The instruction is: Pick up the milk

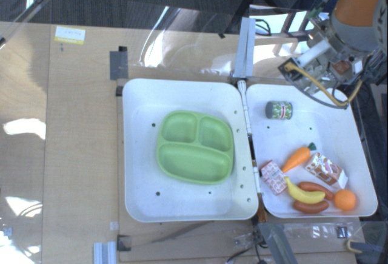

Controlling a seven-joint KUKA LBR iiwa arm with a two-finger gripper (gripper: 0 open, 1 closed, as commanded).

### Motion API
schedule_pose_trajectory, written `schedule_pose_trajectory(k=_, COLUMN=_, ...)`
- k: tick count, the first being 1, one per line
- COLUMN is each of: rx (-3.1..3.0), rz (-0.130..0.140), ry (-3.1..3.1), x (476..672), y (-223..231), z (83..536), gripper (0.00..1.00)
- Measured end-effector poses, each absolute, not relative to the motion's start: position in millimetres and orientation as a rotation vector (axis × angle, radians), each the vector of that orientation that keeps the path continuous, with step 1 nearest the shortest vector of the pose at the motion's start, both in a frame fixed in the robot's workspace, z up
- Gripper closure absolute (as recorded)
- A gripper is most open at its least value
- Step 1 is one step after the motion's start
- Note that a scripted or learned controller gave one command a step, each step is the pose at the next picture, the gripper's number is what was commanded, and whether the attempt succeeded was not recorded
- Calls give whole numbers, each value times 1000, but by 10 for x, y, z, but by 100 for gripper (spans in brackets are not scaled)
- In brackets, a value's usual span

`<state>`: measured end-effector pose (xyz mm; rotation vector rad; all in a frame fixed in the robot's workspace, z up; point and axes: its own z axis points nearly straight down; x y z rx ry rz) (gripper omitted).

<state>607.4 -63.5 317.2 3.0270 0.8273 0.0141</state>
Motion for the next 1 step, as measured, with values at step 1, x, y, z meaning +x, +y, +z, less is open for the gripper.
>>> schedule_pose_trajectory(k=1, rx=2830, rz=6, ry=1354, x=6110, y=-1525, z=2924, gripper=100)
